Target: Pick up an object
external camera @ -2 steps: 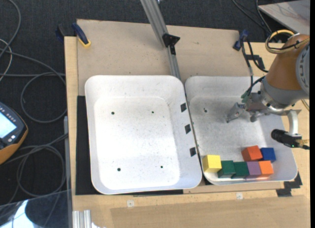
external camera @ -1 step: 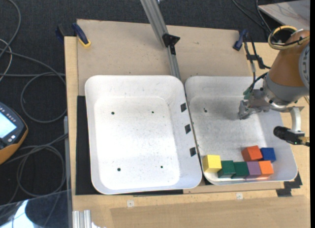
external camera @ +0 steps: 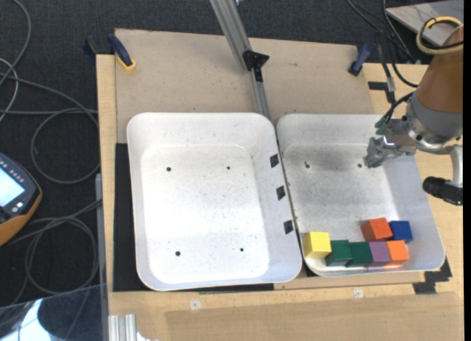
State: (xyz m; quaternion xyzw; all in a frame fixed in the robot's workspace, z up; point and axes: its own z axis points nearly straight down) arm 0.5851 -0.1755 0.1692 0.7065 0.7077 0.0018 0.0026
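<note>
Blocks [external camera: 360,244] hug the right bin's [external camera: 346,185] near rim.

Two shallow white bins stand side by side, a left bin [external camera: 147,185] and a right bin [external camera: 331,185]. Seven blocks: one yellow block [external camera: 318,243], two green blocks [external camera: 340,250] [external camera: 360,252], one purple block [external camera: 380,252], two orange blocks [external camera: 377,228] [external camera: 397,251], one blue block [external camera: 401,230]. Two blue clamps [external camera: 121,51] [external camera: 360,58].

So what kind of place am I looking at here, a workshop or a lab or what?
Most likely a robotics lab test bench: a grey arm with an orange band reaches over two shallow white plastic bins, small coloured blocks sit in one, and loose black cables trail across the dark carpet.
</note>
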